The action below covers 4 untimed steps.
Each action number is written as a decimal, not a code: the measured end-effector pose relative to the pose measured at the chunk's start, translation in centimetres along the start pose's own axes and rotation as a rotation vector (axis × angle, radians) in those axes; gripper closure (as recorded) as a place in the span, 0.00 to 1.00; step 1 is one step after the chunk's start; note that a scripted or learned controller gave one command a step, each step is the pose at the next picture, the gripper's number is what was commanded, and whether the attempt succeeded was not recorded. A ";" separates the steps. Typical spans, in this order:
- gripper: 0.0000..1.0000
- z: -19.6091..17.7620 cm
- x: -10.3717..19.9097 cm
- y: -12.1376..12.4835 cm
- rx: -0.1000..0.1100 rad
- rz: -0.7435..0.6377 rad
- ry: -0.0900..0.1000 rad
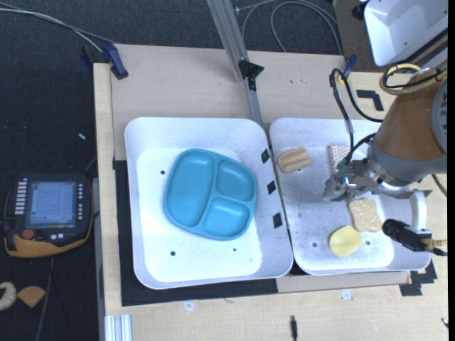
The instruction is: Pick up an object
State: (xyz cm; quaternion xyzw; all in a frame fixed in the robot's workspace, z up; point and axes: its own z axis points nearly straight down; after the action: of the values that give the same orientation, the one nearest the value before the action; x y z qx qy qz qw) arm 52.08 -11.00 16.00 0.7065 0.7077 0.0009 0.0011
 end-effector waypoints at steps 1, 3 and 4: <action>1.00 -6.3 -0.3 0.7 -0.005 0.000 -0.001; 1.00 -7.5 5.5 2.0 0.002 -0.004 0.001; 1.00 -6.2 10.3 3.9 0.002 -0.002 0.001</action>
State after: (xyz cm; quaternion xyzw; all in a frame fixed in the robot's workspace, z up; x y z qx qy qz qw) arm 55.99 -0.68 22.21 0.7056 0.7086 0.0005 0.0001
